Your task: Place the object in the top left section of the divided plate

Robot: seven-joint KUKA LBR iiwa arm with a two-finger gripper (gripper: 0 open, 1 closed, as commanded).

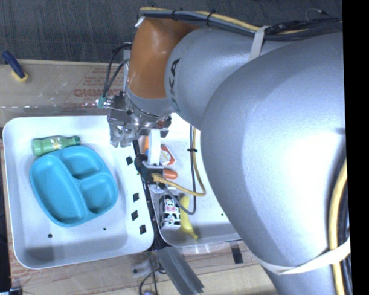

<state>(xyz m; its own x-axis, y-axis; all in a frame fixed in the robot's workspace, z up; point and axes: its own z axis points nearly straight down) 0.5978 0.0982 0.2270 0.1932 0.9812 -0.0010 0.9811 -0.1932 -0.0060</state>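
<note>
Two white bins (67, 248) on a cardboard-topped bench (55, 88), blue divided plate (74, 184) in the left bin; fingers' state unclear.

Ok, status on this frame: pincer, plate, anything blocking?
Pincer low over right bin, fingers unreadable. Blue divided plate in left bin, sections bare. Green bottle lies at plate's top edge.

A: Right bin (203, 237)?
B: Mostly under the arm (263, 141). Just its left strip shows.
A: What's in it?
B: Orange and white bits (165, 156), half covered; can't name them. Banana (187, 222), top end hidden behind a cable.
A: Gripper (149, 152)?
B: Fingers lost in the clutter, can't tell.
A: Blue clip (14, 65), top left?
B: Too small.
</note>
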